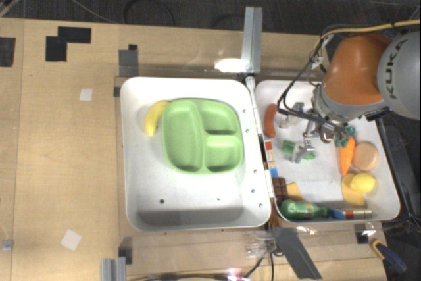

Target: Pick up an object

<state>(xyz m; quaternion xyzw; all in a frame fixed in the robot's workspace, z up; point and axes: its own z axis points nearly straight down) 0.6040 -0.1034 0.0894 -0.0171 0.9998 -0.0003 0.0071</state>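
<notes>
The left bin [135,201] holds a green plate [200,135] with three sections, and a banana [154,116] lies touching the plate's left edge. Right of the plate, across the divider, the right bin [316,191] holds a red sausage [270,120] near its left wall. Further right of the plate, the gripper [304,149] hangs over bare bin floor; whether it is open or closed cannot be told. Beyond it lie a carrot [346,154], a tan egg [365,156] and a lemon [358,185]. A green bottle [304,210] lies along the near wall.
</notes>
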